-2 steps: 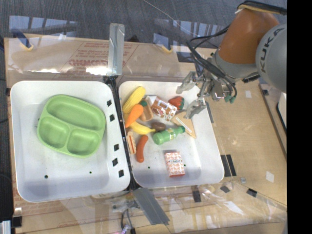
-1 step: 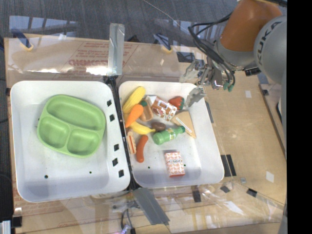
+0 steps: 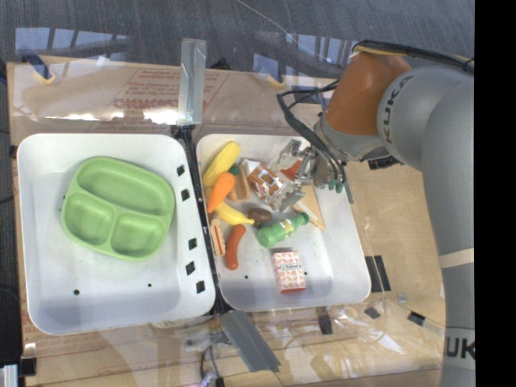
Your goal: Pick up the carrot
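The carrot [image 3: 219, 192] is orange with a small green top. It lies in the right bin [image 3: 339, 276] near the left wall, slanting between a yellow corn cob [image 3: 222, 161] and a banana [image 3: 235, 215]. My gripper [image 3: 293, 177] hangs low over the bin's upper middle, to the right of the carrot and apart from it. It is above a red and white snack packet [image 3: 261, 181]. The carrot is in plain sight, with nothing on top of it.
A green bottle [image 3: 281, 230], a red sausage [image 3: 234, 247], a hot dog [image 3: 218, 237], a brown piece [image 3: 260, 214] and a red box [image 3: 289, 270] share the right bin. The left bin [image 3: 48, 289] holds a green divided plate [image 3: 118, 206]. The arm [image 3: 419, 111] enters from the right.
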